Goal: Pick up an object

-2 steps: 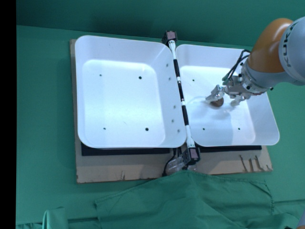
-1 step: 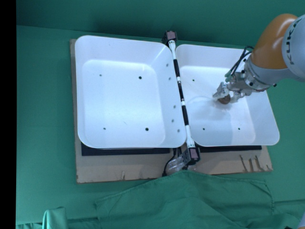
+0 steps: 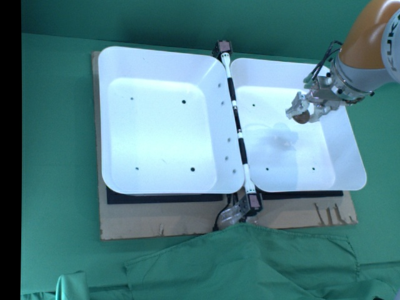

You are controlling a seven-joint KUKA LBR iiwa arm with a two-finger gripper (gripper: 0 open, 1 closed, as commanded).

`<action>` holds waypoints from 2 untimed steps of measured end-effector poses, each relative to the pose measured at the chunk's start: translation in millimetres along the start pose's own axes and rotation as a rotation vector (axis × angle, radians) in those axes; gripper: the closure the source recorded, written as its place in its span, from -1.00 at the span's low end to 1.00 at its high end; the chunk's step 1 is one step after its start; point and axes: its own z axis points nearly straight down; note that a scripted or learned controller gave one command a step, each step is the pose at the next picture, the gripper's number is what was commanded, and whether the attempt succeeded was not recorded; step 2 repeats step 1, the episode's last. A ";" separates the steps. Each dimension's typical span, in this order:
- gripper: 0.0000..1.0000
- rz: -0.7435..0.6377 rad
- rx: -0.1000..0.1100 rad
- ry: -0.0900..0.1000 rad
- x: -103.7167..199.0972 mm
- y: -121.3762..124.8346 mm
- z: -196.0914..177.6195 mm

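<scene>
My fingers hang over the right bin — closed on a small brown object (roundish), lifted clear of the floor. A pale object lies below.

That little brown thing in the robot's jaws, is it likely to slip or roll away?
The small brown object looks rounded, so it would probably roll if dropped into the right bin. It seems light, since the gripper carries it above the bin floor. Its rounded shape may make the grip precarious.
</scene>
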 end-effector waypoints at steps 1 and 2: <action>1.00 -0.007 -0.002 -0.001 -10.2 7.6 -55.3; 1.00 -0.007 -0.002 -0.001 -10.2 7.6 -55.3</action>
